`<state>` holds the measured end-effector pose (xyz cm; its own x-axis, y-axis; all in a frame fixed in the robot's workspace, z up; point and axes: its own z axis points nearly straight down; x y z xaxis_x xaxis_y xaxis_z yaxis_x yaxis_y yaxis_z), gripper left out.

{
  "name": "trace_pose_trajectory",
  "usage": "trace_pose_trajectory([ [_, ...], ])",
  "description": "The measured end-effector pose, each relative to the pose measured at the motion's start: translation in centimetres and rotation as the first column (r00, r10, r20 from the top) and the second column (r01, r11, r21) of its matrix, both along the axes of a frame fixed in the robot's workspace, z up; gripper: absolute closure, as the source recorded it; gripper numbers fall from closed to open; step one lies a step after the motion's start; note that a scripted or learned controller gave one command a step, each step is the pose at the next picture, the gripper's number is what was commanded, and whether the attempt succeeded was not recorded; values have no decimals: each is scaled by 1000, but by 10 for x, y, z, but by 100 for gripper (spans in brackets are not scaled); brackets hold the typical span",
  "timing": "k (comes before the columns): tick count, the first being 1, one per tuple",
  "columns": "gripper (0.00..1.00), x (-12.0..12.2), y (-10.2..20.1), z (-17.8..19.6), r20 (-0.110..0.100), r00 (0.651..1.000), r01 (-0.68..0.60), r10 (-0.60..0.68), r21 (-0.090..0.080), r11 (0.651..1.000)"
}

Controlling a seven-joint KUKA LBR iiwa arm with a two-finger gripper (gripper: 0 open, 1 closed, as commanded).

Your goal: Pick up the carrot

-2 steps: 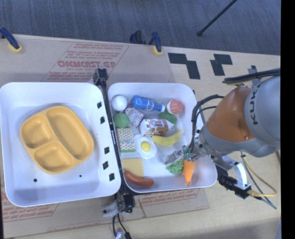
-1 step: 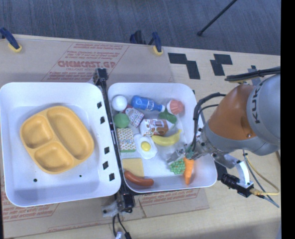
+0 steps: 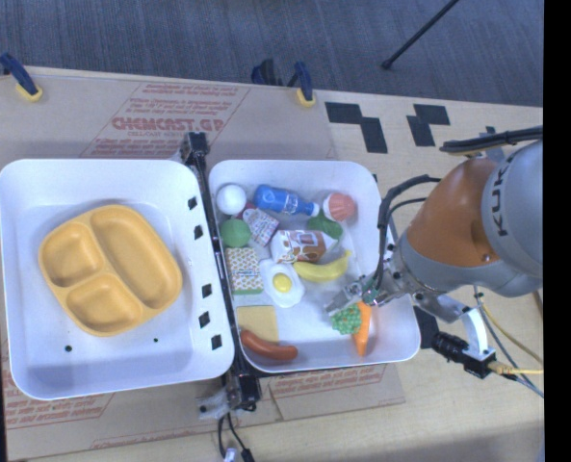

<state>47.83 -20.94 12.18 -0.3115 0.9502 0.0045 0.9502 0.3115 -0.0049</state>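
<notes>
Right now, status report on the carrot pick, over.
Gripper low in right bin, at carrot. Carrot by the right wall. Broccoli touching it.

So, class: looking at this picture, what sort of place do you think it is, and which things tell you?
Most likely a robotics lab test bench. A robot arm reaches over two white bins taped and clamped to cardboard, one holding toy food like a carrot and a banana.

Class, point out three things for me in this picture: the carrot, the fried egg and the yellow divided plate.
carrot (image 3: pixel 363 328): camera view, middle of its orange body.
fried egg (image 3: pixel 283 283): camera view, on the yolk.
yellow divided plate (image 3: pixel 121 248): camera view, floor of the large compartment.
</notes>
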Motion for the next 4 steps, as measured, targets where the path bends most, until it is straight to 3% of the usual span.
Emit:
trace_pose_trajectory([
  [1, 100, 33, -2, -30, 5, 1000, 4, -4, -3, 1000],
  [2, 100, 62, 32, 38, 4, 989, 150, -150, -2, 989],
  [3, 0, 62, 32, 38, 3, 989, 150, -150, -2, 989],
  [4, 0, 22, 18, -17, 2, 999, 42, -42, -1, 999],
])
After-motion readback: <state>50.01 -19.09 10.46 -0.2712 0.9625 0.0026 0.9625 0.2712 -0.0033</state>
